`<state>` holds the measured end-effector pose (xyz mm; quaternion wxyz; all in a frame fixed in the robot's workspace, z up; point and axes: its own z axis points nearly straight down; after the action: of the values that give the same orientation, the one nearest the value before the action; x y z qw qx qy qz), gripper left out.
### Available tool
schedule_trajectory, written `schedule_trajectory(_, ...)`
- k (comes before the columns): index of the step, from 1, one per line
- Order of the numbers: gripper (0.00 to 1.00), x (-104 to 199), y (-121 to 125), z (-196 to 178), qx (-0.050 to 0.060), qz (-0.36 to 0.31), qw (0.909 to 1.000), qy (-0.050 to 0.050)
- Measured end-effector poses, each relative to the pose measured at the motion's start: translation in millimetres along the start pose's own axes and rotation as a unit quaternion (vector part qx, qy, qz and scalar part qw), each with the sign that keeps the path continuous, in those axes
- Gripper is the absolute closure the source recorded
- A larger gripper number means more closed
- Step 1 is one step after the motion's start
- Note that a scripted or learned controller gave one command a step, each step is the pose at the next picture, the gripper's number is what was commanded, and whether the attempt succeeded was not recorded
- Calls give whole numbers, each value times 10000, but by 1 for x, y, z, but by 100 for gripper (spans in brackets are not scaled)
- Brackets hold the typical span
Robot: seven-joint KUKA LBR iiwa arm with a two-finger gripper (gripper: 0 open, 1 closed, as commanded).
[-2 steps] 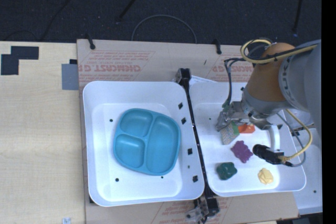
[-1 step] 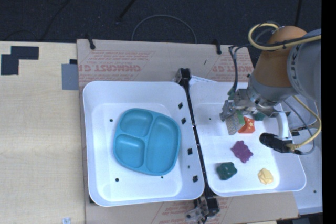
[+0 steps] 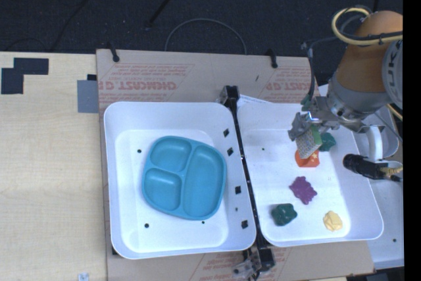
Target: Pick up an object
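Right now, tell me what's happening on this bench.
A grey arm with an orange band reaches in from the right, its gripper low over the right bin, just above an orange object with a teal piece beside it. Whether it grips anything can't be told. A purple object, a dark green one and a yellow one lie loose nearer the front. The left bin holds a blue divided plate.
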<state>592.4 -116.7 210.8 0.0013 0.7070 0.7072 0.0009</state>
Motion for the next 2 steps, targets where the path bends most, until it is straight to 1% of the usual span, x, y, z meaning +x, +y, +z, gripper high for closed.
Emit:
schedule_trajectory(1,100,-1,0,-35,16,-3,10000,3)
schedule_trajectory(2,100,46,-11,-21,42,-12,10000,13)
